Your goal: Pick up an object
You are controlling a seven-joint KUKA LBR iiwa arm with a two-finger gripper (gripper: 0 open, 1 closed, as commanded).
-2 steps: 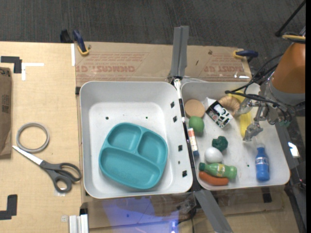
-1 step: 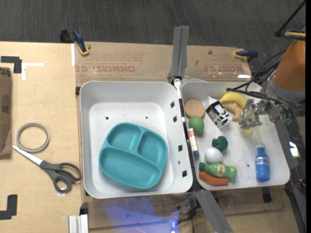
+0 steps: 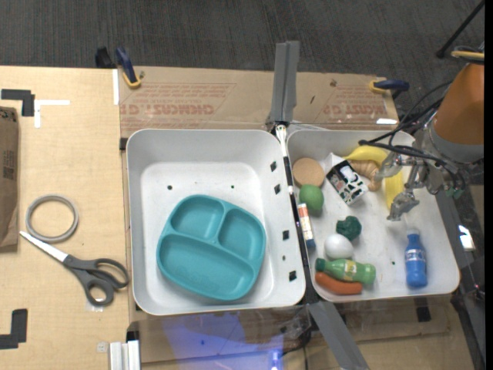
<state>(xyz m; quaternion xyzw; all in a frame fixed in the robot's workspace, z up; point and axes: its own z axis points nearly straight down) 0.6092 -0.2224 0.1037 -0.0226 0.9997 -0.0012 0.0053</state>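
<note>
The robot's metal two-finger hand (image 3: pixel 404 197) hangs over the far right of the right-hand shallow white bin (image 3: pixel 443 284), near its right rim, fingers slightly parted with nothing between them. Just left of the hand lie a yellow plastic banana (image 3: pixel 371 156) and a black-and-white printed box (image 3: pixel 345 183); farther left, a tan oval bun (image 3: pixel 308 171) and a green round fruit (image 3: pixel 311 198) crowd the divider. Nearer the camera than the hand, a blue plastic bottle (image 3: pixel 415 260) stands apart, with open white floor between it and the hand. Far left, a teal sectioned plate (image 3: pixel 212 246) fills the other bin (image 3: pixel 146 168). Scissors (image 3: pixel 81 267) rest on the table (image 3: pixel 62 168).
</note>
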